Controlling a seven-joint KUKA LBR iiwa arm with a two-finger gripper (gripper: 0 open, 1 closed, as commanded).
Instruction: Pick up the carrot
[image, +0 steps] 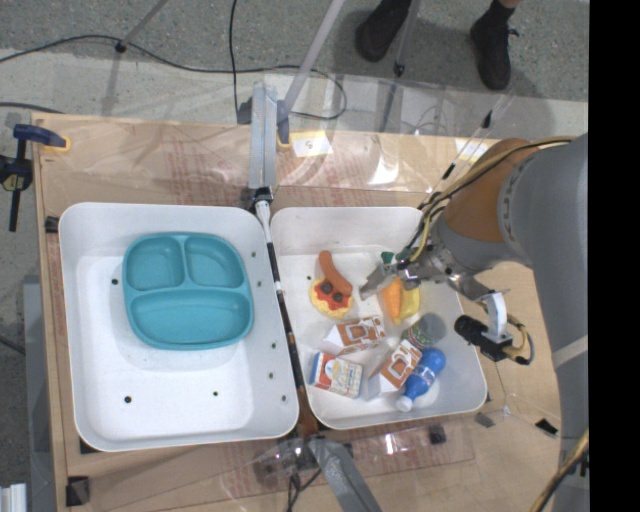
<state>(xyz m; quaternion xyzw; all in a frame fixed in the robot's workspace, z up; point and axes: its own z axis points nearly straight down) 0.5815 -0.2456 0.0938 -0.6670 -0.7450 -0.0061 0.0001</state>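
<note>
Reaching in from three o'clock, we list the gripper (392, 277) low in the right bin (300, 232), its fingers set on either side of the carrot (397, 299); we cannot tell whether they press on it. The carrot, orange, lies near the bin's middle, just at six o'clock of the fingertips. At nine o'clock of the carrot we note a pizza slice (333, 288) with a brown crust. At seven o'clock lie small cartons (347, 358), close together. At five o'clock we enter a round can (429, 329), and beyond it a blue-capped bottle (420, 379) toward the bin's near corner. At nine o'clock of everything, the left bin (80, 320) bears a teal divided plate (186, 290). Both bins stand on the bench (150, 165).
</note>
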